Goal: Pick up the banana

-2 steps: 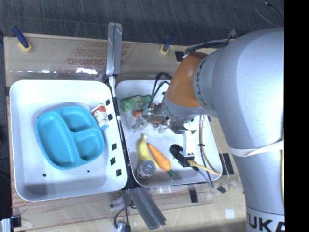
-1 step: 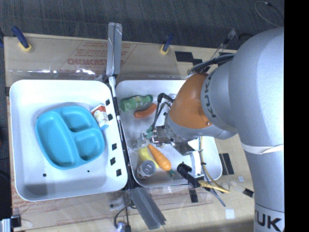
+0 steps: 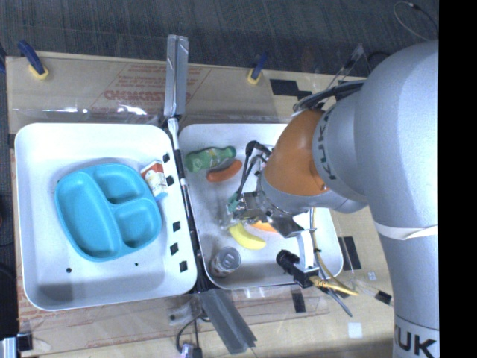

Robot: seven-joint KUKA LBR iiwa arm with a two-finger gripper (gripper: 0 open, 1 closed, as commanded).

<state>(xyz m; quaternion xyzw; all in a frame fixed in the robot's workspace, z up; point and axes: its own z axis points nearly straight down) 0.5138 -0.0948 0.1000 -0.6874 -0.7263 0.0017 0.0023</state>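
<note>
From my feed, the arm (image 3: 373, 140) comes in from 3 o'clock and bends down over the right bin (image 3: 195, 200). Its orange band (image 3: 294, 159) sits above the middle of that bin. The tool (image 3: 246, 211) hangs below the band, low over the bin floor. It is small and dark on my screen.

The banana (image 3: 247, 236) lies on the floor of the right bin, toward 6 o'clock from the tool and just beside it. I see its yellow body poking out from under the wrist, with something orange (image 3: 266, 228) touching it on the 3 o'clock side. I cannot make out whether the tool touches the banana.

At 12 o'clock in that bin lies a green item (image 3: 209, 157), and just below it a reddish sausage shape (image 3: 223, 171). A metal can (image 3: 226, 260) stands near the bin's 6 o'clock edge, toward 7 o'clock from the banana.

The left bin (image 3: 30, 222) holds a blue tray (image 3: 108, 211) with compartments, and a small red-and-white carton (image 3: 155, 179) leans at the tray's 2 o'clock corner, against the wall between the bins.

Both bins rest on the desk (image 3: 89, 80), with blue clamps (image 3: 33, 58) at its far edge.
</note>
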